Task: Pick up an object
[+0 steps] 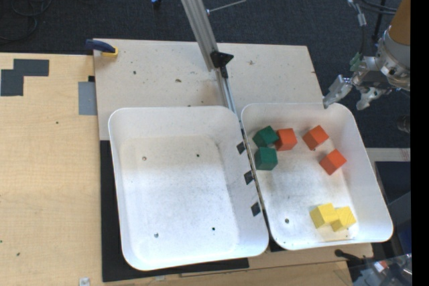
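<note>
The right bin [373, 174] holds several small blocks. Two green blocks [266, 147] sit by its left wall, with an orange block [286, 138] touching the upper one. Two more orange blocks [316, 137] [332, 161] lie toward the right side. A pair of yellow blocks [332, 216] rests near the front right corner. My gripper [350, 94] hangs above the bin's back right corner, outside the rim, well above the blocks. It is open, with nothing between its fingers.
The left bin [120, 144] sits beside the right one, joined by black clips [248, 176] along the shared wall. A slanted aluminium bar [198, 10] rises behind the bins. A wooden bench top [47, 164] extends to the left.
</note>
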